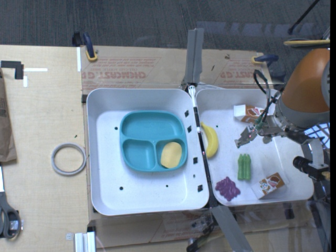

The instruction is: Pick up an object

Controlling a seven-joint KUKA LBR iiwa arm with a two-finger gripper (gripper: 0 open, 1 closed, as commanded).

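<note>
My gripper (249,136) hangs over the middle of the right bin (294,156), reaching in from the right. A yellow banana (210,139) lies to its left by the bin's left wall. Just below the gripper lies a green vegetable (244,167), and a purple bunch of grapes (227,188) sits further down-left. A small printed carton (271,184) rests at the bin's lower right, and another small carton (249,113) lies above the gripper. I see none of these in the gripper.
The left bin (105,182) holds a teal divided plate (149,135) with a yellow round item (171,155) in its lower right compartment. On the bench at left lie a grey tape ring (69,158) and scissors (8,222). A metal divider (195,62) separates the bins.
</note>
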